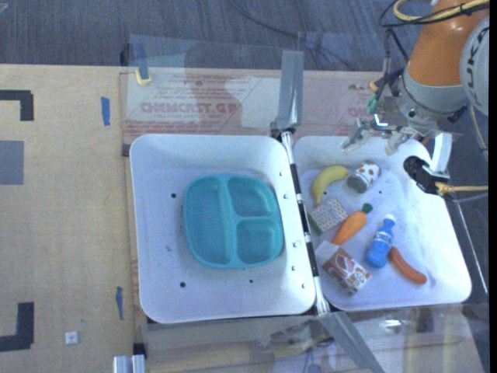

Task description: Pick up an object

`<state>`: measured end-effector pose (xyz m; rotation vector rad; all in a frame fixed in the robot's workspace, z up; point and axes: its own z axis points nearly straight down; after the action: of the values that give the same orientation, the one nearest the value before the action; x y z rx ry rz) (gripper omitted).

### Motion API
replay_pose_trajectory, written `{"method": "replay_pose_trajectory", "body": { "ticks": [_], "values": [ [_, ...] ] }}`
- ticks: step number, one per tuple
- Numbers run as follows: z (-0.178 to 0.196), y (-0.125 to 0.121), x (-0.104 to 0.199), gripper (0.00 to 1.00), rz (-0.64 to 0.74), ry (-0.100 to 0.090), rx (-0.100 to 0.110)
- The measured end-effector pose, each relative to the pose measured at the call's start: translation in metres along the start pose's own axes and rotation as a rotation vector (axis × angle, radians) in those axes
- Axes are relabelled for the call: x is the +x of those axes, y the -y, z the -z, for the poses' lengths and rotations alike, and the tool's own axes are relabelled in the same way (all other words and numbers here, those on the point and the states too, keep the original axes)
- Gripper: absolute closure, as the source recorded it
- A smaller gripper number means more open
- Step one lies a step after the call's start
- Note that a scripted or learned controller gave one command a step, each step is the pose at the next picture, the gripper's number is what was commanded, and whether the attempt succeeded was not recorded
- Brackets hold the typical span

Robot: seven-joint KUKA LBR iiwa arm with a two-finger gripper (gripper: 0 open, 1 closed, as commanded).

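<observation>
The right bin (443, 231) holds a yellow banana (328, 179), a small grey and white can (363, 177), a checkered packet (328, 212), an orange carrot (351, 225), a blue bottle (380, 243), an orange sausage (408, 265) and a brown patterned box (346, 270). My gripper (377, 138) hangs over the far edge of that bin, just beyond the can and the banana. It is open, its fingers splayed, with nothing between them.
The left bin (155, 208) carries a teal divided plate (233, 220). A metal divider (291, 99) runs between the bins at the back. Cables (415, 6) loop above the arm's orange band at the upper right.
</observation>
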<state>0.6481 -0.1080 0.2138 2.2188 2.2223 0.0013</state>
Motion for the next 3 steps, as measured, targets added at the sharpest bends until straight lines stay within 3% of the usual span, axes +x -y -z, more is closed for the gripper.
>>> {"method": "replay_pose_trajectory", "body": {
  "ticks": [1, 2, 3],
  "values": [
    [-0.101, 0.004, -0.037, 0.00, 0.203, 0.002, -0.003],
    [-0.127, -0.010, -0.066, 0.00, 0.185, 0.001, -0.003],
    [-0.116, -0.011, -0.067, 1.00, 0.184, 0.002, -0.007]
  ]
}}
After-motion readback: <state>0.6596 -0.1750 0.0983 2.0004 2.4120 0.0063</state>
